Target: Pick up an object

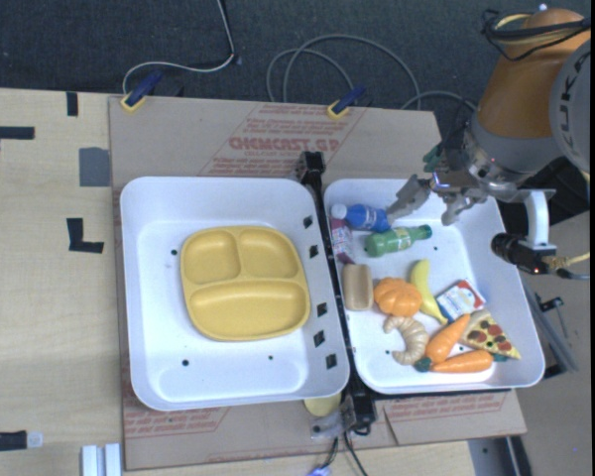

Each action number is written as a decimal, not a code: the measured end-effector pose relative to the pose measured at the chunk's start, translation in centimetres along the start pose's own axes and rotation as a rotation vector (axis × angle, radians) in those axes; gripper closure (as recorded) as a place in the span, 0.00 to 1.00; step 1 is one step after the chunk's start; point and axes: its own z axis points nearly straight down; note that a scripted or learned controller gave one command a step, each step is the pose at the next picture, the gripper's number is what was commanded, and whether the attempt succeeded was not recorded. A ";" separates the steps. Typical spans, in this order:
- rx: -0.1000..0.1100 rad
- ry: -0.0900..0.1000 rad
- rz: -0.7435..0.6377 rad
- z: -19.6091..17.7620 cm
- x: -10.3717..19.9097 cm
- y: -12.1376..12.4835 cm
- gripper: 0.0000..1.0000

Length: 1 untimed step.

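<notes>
Altogether two bottles [375, 228], two carrots [452, 347]; one tray [245, 281].

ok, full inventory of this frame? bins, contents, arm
bins: 2, white, side by side on bench
divided tray: 1, yellow, left bin
bottle: 1, blue cap, right bin, top left
green bottle: 1, green, right bin, below the blue-capped one
bread: 1, tan, right bin, left side
pumpkin: 1, orange, right bin centre
banana: 1, yellow, right of pumpkin
croissant: 1, tan, right bin bottom
carrots: 2, orange, right bin bottom
pizza slice: 1, right bin bottom right
arm: 1, grey with orange band, from right
hand: 1, over right bin's top
</notes>
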 end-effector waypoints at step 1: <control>0.011 0.001 -0.001 12.3 1.3 1.7 0.00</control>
